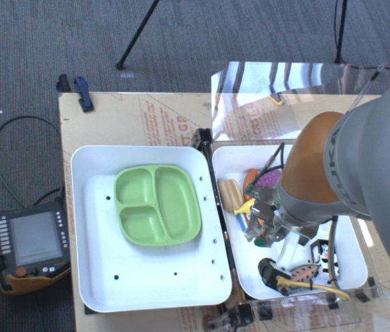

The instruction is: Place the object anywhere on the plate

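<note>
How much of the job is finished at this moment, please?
Nothing looks done yet: the green plate in the left bin carries no object. The end effector is low in the right bin among the toys; a grasp cannot be confirmed. Picking, carrying across and placing remain.

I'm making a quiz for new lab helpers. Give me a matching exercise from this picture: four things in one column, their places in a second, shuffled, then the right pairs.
Things:
1. green plate
2. gripper
3. teach pendant
4. blue clamp

Places:
A. on the floor, left of the bench
B. in the left bin
C. at the bench's far left corner
D. over the right bin

Pairs: 1-B, 2-D, 3-A, 4-C
</note>
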Tool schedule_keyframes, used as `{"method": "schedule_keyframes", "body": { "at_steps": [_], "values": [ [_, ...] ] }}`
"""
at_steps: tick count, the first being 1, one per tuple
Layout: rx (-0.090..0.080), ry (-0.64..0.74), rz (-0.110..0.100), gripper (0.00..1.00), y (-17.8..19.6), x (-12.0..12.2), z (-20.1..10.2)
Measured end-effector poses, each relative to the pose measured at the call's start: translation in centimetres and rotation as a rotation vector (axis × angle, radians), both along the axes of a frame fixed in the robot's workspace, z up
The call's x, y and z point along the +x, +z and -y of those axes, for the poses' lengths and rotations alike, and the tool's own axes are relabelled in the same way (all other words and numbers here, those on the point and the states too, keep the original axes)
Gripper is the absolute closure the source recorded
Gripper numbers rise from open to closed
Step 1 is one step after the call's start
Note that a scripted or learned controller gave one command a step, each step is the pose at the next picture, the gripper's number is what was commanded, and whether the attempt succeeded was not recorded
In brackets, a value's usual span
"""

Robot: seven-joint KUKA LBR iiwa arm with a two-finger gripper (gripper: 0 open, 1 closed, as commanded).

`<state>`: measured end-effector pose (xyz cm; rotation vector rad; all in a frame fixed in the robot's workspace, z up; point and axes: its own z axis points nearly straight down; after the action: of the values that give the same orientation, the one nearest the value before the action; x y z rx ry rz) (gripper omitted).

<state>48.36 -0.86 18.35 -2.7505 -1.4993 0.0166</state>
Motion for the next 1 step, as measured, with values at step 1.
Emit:
{"method": "schedule_keyframes", "body": {
  "at_steps": [1],
  "values": [
    [-0.001, -0.045, 0.0, 1.0, -0.08, 0.29, -7.53]
  ]
}}
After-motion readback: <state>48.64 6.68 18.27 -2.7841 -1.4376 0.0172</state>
